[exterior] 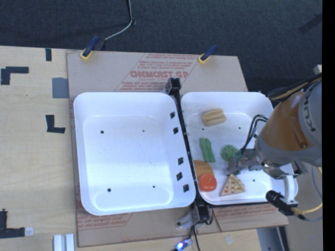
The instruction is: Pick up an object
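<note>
Two shallow white bins sit side by side on a brown cardboard sheet (157, 72), which is clipped at its far edge by two yellow-and-blue clamps (90, 47).

The left bin (84, 140) shows just its white floor with a few small dark dots.

The right bin (261, 106) has all the goods. Near its far edge lies a tan bread roll (213, 117). Toward the middle, a green pod-like vegetable (207, 150) lies lengthwise, and just beside it, further from the divider, is a piece of broccoli (229, 152). Along the divider toward the near edge sits an orange loaf-shaped piece (203, 167), with a red tomato (208, 182) touching its near end. A pizza slice (232, 185) lies close to the near edge, just beside the tomato.

The arm (288, 132) comes in over the right rim, orange band showing. Its gripper (236, 164) is down low in the right bin, between the broccoli and the pizza slice, right by both. Whether anything sits between the fingers, or how they are set, I cannot tell from here; the tip is dark and blurred against the bin floor.
</note>
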You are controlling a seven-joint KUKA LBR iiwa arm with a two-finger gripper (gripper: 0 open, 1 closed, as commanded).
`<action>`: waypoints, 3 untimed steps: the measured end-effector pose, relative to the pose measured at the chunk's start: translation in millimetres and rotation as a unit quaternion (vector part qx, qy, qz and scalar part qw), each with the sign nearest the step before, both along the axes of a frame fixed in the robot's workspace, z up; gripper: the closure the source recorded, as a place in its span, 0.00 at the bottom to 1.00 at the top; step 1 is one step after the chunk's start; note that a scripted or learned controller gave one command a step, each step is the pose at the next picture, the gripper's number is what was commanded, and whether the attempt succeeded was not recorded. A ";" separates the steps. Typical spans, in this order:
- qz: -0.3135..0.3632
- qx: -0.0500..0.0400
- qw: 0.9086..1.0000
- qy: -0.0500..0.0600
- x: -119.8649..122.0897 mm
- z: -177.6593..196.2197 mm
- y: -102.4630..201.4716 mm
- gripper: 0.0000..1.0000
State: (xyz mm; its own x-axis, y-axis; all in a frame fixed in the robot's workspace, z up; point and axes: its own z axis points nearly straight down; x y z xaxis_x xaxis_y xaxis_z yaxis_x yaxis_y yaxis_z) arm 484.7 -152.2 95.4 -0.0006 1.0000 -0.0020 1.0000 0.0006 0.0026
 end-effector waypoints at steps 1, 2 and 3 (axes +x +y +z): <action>0.003 0.001 1.000 -0.001 39.7 57.2 30.5 1.00; 0.001 0.001 1.000 0.003 36.7 63.2 29.0 1.00; 0.001 0.002 1.000 0.003 36.7 72.4 29.4 1.00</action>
